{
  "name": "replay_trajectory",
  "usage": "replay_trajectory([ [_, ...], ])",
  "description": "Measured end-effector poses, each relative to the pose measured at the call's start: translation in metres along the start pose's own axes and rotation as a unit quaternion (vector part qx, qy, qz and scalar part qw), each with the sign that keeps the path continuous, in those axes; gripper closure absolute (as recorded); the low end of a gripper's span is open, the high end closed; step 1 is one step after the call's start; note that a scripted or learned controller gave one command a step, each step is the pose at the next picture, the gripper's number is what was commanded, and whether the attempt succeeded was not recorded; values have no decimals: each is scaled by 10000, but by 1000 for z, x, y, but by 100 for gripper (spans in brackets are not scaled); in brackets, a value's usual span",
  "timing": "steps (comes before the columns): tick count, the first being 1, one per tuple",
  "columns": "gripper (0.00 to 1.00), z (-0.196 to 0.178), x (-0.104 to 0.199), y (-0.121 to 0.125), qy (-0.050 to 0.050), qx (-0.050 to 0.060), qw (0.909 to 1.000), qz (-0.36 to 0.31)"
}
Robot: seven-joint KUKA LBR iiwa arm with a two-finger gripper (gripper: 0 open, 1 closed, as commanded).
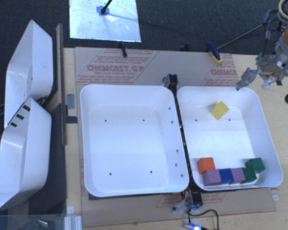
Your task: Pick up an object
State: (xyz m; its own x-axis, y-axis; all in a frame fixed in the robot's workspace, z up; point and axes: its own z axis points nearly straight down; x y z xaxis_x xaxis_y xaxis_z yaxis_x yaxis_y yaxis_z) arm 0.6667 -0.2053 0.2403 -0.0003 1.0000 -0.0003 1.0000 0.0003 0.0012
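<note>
The right bin (266, 128) has open floor in the middle; a yellow block (220, 109) sits far, and a block row (230, 172), seemingly touching, crowds the near wall

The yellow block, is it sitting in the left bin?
No, the yellow block lies in the right bin, apart from the other blocks.

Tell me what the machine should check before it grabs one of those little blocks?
1. Target free-standing: yellow cube lies alone in the right white bin: ok.
2. Other blocks crowded: orange cube, purple block, blue cube and green block touch along the near wall: not ok.
3. Gripper above a block: it sits by the bin's far corner: not ok.
4. Fingers ready: cannot tell.
</note>
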Motion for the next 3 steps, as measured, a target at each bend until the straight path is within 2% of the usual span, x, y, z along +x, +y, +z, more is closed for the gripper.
replay_trajectory([
  [3,0,0,0,0,0,0,10000,0],
])
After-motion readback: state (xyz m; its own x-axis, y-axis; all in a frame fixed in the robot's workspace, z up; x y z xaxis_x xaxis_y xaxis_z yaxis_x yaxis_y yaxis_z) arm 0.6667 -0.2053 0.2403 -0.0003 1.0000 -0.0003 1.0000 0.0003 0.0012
